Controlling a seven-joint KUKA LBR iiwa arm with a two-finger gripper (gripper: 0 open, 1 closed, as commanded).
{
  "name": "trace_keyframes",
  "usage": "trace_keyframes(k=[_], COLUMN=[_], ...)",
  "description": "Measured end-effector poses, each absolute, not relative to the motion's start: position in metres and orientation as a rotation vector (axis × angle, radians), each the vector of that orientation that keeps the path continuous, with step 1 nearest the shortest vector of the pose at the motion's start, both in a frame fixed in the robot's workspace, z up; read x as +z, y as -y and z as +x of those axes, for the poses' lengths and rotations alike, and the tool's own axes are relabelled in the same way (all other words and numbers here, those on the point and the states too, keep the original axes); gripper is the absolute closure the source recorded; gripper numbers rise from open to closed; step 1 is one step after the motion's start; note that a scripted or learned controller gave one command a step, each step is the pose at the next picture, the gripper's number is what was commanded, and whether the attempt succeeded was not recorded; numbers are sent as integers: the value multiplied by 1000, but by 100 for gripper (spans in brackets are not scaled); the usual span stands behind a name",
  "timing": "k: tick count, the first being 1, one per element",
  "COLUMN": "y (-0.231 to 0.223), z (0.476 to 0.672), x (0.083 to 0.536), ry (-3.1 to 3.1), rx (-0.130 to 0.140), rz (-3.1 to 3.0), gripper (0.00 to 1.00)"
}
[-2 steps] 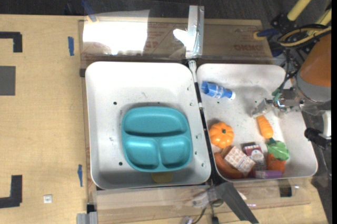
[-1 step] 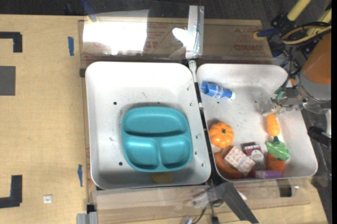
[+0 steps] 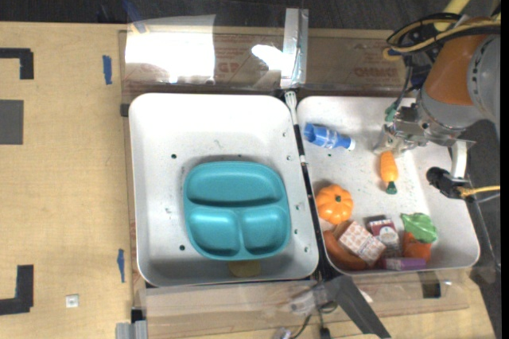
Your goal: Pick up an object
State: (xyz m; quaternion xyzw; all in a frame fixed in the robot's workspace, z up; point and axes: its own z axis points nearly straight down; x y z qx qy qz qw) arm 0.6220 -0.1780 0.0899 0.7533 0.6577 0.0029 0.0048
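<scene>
- Two shallow white bins are seen side by side on the bench, and the scan starts at the left bin point(image 3: 151, 170).
- Lying in the left bin's lower middle is a teal divided plate point(image 3: 236, 208), with one long compartment at the far side and two smaller ones at the near side.
- Past the centre divider, the right bin point(image 3: 350, 111) is reached, and here the objects are gathered.
- Near its upper left, a small blue bottle point(image 3: 326, 138) is found lying on its side, white cap pointed right.
- Lower down, an orange toy pumpkin point(image 3: 335, 204) is seen close to the divider.
- Just below it, a patterned pink-and-white block point(image 3: 361, 242) is noted, touching a small red-and-white box point(image 3: 384, 229).
- Further right, an orange carrot-shaped toy point(image 3: 388, 169) is lying alone on the bin floor, upright in the view.
- In the lower right corner a green leafy toy point(image 3: 419, 227) is set on top of an orange piece.
- Directly above the carrot-shaped toy, the gripper point(image 3: 400, 135) is hung low over the bin; how its jaws stand cannot be told from this angle, and nothing is seen between them.
- At the far right, the grey arm with its orange band point(image 3: 449, 79) is seen reaching in.
</scene>
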Motion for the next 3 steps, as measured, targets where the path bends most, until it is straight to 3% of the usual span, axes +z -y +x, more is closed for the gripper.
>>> trace_keyframes(k=[1,2,3], y=[185,186,140], z=[586,563,584], x=[90,90,206], ry=[-1806,-2018,-1921], rx=[11,12,13], rz=[2563,2395,2477], gripper=[100,100,100])
